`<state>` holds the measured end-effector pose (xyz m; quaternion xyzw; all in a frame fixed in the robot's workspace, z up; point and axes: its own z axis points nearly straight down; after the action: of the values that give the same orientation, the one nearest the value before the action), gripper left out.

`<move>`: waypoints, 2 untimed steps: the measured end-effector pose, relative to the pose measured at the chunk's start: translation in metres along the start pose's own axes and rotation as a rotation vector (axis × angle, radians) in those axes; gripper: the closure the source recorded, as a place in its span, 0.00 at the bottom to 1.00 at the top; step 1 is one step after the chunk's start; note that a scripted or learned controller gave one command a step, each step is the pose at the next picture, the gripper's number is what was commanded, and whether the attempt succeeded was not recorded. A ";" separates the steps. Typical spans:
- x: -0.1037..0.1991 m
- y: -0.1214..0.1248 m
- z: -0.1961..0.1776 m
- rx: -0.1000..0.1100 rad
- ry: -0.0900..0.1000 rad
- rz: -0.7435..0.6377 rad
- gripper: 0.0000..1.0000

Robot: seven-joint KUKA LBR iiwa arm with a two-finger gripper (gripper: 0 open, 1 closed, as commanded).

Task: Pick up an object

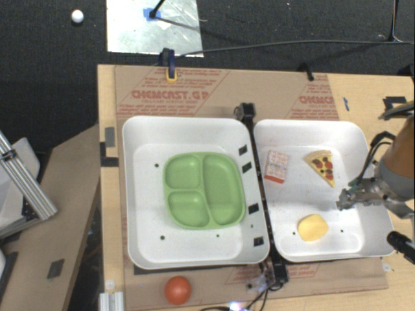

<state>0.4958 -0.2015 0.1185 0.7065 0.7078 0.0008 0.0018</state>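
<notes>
Camera view looks down on two shallow white bins: the left bin (139,173) holds a green plastic plate with three compartments (204,190), and the right bin (363,141) holds three loose things. A pale yellow rounded block (312,227) lies near the front wall, a toy pizza slice with red dots (322,166) sits toward the back, and a small white and red card packet (277,166) lies near the divider.

The main risk is a miss: the gripper (353,198) sits between the pizza slice and the yellow block, touching neither, so a straight descent would likely meet bare bin floor. The flat slice and packet may also slip away, having little height to pinch.

The grey arm enters from the right edge, with its wrist low over the right bin's right side and the tool pointing left. Whether the gripper is parted or closed I cannot tell; nothing is visibly held.

An orange-red ball (177,289) rests on the bench in front of the bins.
</notes>
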 end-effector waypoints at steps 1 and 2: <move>-0.003 0.007 -0.063 -0.005 -0.002 -0.002 1.00; -0.003 0.009 -0.109 -0.002 -0.001 -0.003 1.00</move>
<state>0.5041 -0.2047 0.2278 0.7055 0.7087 0.0011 0.0027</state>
